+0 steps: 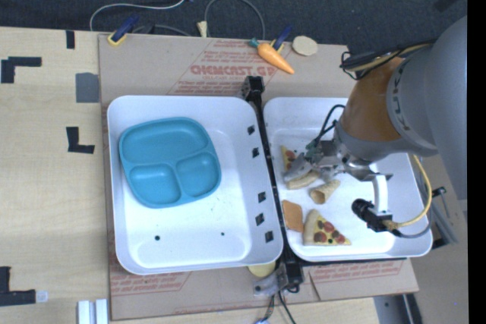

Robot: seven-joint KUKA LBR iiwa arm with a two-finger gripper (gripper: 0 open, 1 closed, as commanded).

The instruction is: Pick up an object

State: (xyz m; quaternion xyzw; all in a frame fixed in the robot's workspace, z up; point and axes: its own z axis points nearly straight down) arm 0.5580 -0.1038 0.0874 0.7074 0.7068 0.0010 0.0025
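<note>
Tabletop (pixel 45 186): light wood-grain surface with black angular marks. A printed cardboard sheet (pixel 220 68) lies on it, carrying two white bins, left bin (pixel 121 239) and right bin (pixel 304 106), touching side by side. On the cardboard behind the bins: toy carrot (pixel 275 58) and pale round disc (pixel 305 45).

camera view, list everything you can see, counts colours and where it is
bins: 2, white, side by side on the bench
divided plate: 1, light blue, left bin
pizza slices: 2, tan with red spots, right bin
pale food pieces: 2, beige, right bin by the gripper
orange piece: 1, right bin
carrot: 1, orange, cardboard behind the bins
round disc: 1, cream, beside the carrot
arm: 1, grey with orange band, from right
gripper: 1, low in right bin
</note>
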